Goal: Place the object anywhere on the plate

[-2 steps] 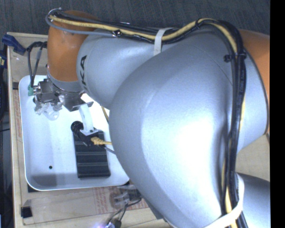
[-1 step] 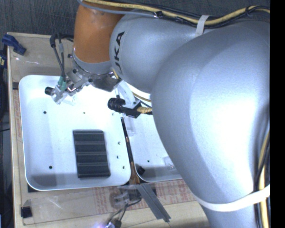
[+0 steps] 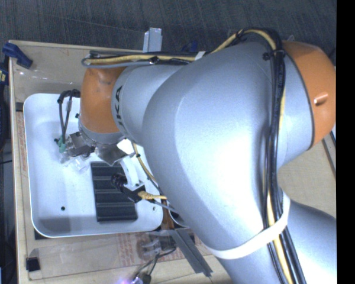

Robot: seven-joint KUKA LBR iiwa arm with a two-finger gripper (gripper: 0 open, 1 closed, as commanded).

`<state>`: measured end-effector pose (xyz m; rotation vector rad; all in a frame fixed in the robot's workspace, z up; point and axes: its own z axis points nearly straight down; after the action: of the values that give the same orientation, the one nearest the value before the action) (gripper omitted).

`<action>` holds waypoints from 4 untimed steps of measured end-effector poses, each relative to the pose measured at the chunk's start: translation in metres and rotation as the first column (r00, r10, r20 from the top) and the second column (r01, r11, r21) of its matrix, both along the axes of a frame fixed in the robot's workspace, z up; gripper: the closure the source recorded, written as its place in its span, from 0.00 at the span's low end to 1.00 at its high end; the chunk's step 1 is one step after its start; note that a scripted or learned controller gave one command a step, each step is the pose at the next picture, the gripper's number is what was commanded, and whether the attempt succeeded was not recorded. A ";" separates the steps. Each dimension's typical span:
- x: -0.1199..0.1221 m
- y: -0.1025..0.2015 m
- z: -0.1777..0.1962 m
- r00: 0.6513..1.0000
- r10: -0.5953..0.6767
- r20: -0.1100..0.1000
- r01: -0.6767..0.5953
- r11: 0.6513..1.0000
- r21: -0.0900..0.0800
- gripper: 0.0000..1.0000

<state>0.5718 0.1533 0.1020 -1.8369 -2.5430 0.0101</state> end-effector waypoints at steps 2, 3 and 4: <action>0.068 -0.008 -0.014 0.874 -0.486 -0.015 0.486 0.874 -0.008 1.00; 0.062 -0.009 0.134 0.951 -0.308 0.007 0.308 0.952 0.003 1.00; 0.016 -0.010 0.024 0.926 -0.377 0.001 0.377 0.926 -0.002 1.00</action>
<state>0.5873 0.1437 0.1256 -2.2911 -2.1432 0.0102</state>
